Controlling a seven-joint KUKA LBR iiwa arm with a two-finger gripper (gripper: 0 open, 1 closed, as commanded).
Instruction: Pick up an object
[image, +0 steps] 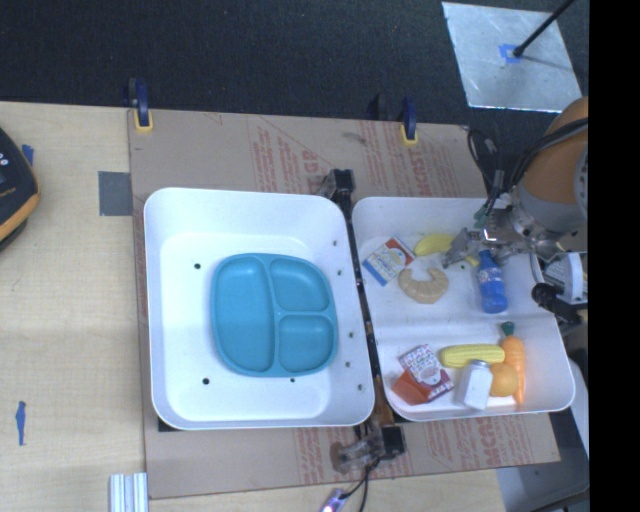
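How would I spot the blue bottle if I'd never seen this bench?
Look in the right-hand white bin, at its upper right part near the gripper. The blue bottle lies there, right of the tan ring-shaped pastry. It is the one blue thing in that bin.

A blue divided plate (274, 313) lies in the left white bin (170, 390). Both bins sit on a cardboard sheet (250, 150) — held by blue clamps (140, 102) at its far edge — over a wooden bench (60, 330).
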